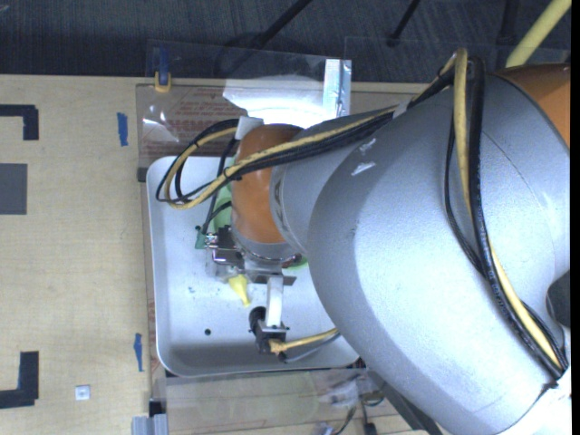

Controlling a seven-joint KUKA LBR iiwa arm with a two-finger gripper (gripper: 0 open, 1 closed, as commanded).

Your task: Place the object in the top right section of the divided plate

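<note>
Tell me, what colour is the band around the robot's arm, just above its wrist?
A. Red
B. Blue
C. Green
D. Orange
D: the band around the grey arm, above the wrist that hangs over the white bin, is plainly orange.

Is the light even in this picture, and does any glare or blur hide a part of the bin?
Camera view: the light is soft and even; the grey arm, close to the lens, looks slightly blurred and covers the right side of the white bin; bright patches of glare sit on the clear plastic sheet above the bin; the bin's floor is sharp.
</note>
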